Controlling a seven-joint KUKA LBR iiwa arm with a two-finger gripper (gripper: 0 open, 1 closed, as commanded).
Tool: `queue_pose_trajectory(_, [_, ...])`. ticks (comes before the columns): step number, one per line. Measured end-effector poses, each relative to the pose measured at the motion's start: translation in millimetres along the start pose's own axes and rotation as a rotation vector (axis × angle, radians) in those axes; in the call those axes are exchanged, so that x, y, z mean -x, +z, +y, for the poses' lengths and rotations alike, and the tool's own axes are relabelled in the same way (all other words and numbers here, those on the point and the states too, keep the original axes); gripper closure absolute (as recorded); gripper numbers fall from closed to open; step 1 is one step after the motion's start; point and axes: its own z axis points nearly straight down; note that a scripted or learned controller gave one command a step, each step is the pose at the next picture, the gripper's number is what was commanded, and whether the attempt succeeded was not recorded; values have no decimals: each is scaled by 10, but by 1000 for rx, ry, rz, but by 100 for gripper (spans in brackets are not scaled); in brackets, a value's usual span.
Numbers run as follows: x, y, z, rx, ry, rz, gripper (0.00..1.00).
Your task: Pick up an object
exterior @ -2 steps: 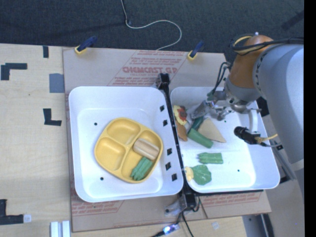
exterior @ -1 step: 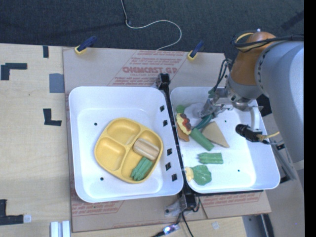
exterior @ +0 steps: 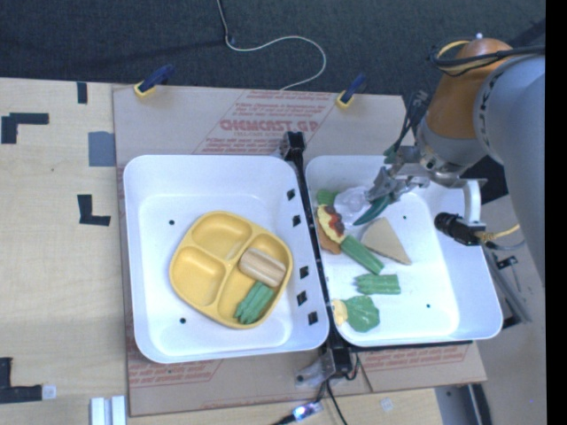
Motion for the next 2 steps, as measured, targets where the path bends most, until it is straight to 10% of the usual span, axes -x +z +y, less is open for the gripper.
queue_pose_trajectory(2, [-16,-826,-85,-1,0,0,100])
